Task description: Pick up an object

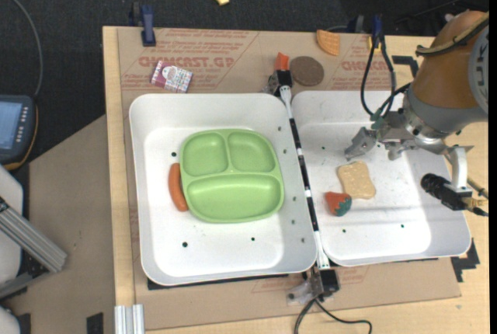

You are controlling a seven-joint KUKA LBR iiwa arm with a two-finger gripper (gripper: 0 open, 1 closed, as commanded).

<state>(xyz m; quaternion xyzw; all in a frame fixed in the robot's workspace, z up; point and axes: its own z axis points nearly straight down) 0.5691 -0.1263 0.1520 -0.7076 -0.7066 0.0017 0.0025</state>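
Gripper [380, 144] with fingers spread, low over the right bin [404, 243], just beyond the cracker [356, 179], arm [450, 84] angled in from the right.

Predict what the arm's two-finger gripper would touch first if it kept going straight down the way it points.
Probably the bare floor of the right white bin. The gripper hangs just above and right of the tan cracker-shaped toy, though depth is unclear.

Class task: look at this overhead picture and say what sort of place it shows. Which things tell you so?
Most likely a robotics lab test bench. The clues: a grey robot arm with its claw over two white bins, toy food such as a cracker, and clamps holding a cardboard sheet.
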